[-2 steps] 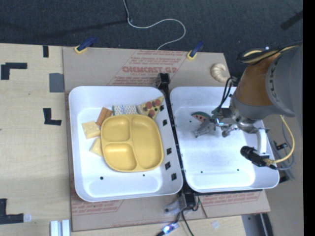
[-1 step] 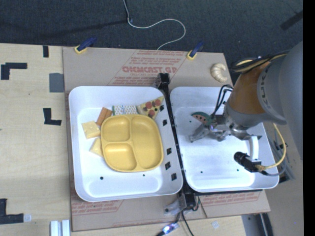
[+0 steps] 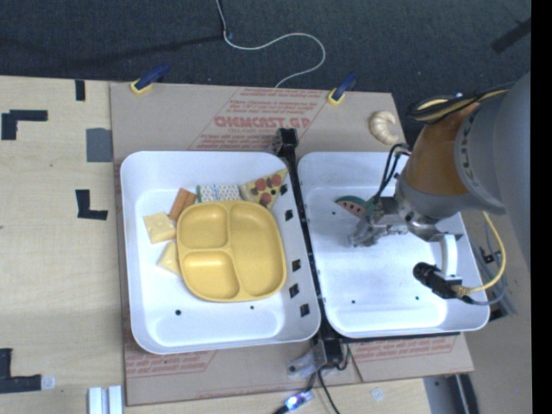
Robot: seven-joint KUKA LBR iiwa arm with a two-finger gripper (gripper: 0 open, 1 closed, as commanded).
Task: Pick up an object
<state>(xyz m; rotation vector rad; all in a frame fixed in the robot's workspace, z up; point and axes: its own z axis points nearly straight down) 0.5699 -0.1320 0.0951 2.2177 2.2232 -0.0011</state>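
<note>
So the gripper (image 3: 366, 231) is down low in the right bin (image 3: 388, 304), and honestly I can't tell how it's set, it's just a small dark metallic cluster from this angle. Just up and left of it, nearly touching, lies a watermelon slice (image 3: 349, 203), a little curved wedge with a green rind and red flesh, looks like toy plastic. It's lying on the bin floor, beside the gripper and not in it.

Way off to the gripper's left, in the other bin (image 3: 138, 231), there's a glossy yellow divided plate (image 3: 231, 250) with three compartments and rounded corners. Tucked around its far edge: a pizza slice (image 3: 266, 185), a tan cracker-looking square (image 3: 159, 227), and an orange-brown flat piece (image 3: 181, 203). Both bins are smooth white plastic on a cardboard sheet (image 3: 250, 119).
</note>
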